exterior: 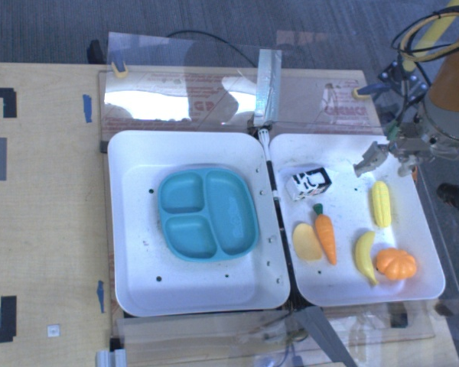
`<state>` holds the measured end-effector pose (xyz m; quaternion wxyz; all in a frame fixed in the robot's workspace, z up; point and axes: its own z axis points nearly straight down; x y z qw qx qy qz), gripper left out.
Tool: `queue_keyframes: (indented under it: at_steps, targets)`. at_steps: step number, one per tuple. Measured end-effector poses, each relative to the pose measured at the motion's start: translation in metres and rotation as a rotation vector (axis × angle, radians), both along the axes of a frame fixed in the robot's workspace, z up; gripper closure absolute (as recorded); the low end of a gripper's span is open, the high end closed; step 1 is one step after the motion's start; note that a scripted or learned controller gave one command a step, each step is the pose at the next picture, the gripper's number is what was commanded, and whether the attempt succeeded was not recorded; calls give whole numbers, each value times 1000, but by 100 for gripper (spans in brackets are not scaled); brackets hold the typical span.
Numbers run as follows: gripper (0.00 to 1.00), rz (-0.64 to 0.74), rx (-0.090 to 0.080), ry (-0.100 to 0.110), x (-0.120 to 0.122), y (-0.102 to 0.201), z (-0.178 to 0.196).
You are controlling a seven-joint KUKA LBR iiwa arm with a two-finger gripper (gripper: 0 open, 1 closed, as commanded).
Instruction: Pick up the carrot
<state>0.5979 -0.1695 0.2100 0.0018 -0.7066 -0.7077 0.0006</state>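
Small orange plastic toy carrot [326, 237] with green top lies centre of right white bin [432, 281], touching pale yellow chip-shaped piece [307, 243]. Grey two-finger gripper [384, 160] upper right, well apart, finger state unclear. Likely light, rigid, slick; grasp across mid-body.

The carrot [325, 237] lies in the right bin [432, 277], touching a pale yellow piece [306, 243]; a banana [364, 256] and pumpkin [396, 264] sit nearby; the gripper [384, 157] hovers over the bin's far corner; a blue plate [209, 213] fills the left bin [130, 205].

Arm [444, 90] cut off at right edge
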Motion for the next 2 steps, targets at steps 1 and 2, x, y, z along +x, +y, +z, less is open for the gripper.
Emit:
queue_keyframes:
  at_steps: [1,2]
  targets:
    - [0,200,2,3,-41,40,-76]
    - [0,296,-5,-13,-50,68,-121]
